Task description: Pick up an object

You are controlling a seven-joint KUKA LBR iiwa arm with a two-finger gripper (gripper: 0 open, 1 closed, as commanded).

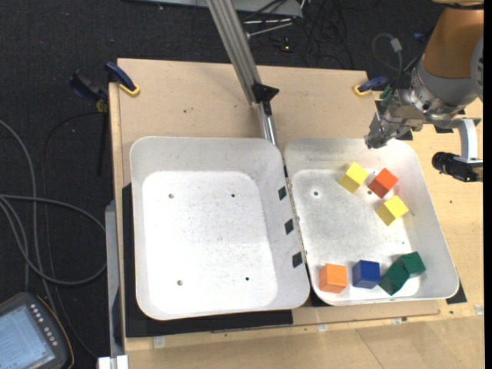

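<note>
The grey arm with the orange band (453, 44) is seen at the upper right, and its two-finger gripper (379, 138) is poised over the far rim of the right-hand shallow white plastic bin (338, 160), which is taken here as the landmark. How far the jaws are parted cannot be told, and nothing is seen held in them. Within that bin, a small yellow cube (354, 177) lies near the far end, with a red-orange cube (383, 182) just beside it and a second yellow cube (393, 210) a little nearer the camera. Along the bin's near wall an orange cube (333, 277), a blue cube (367, 274) and two dark green cubes (403, 272) are lined up close together, the green pair touching. All blocks are well apart from the gripper except the first yellow and red-orange ones, which are near it. To the left of this bin, touching it edge to edge, the other white bin (154, 160) is set on the pale wooden tabletop (192, 98).
</note>
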